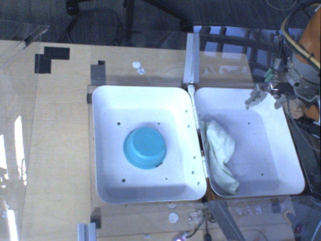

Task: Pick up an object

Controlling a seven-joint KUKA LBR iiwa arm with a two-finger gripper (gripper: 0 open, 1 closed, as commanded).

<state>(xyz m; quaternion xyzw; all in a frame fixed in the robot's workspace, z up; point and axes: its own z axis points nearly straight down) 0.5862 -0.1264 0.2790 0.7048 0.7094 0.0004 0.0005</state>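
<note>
Two white bins sit side by side on the wooden bench, and the action is over on the right of the frame. The gripper (267,98) hangs at the upper right, just above the far corner of the right bin (271,185), its two fingers (253,99) spread apart with nothing between them. Behind it, the grey wrist and a slice of the orange band run off the right edge.

Down in that right bin, a crumpled white cloth (220,154) lies along the left wall, stretching from the middle of the bin toward its lower left corner. It is well apart from the gripper, which sits up near the opposite corner.

Over in the left bin (110,185), a blue bowl (145,147) rests upside down, a little below the bin's centre, untouched.

Across the top of the frame, the black legs of a chair base (128,1) sprawl over dark carpet, and black tape patches (50,58) mark the bench at upper left.
</note>
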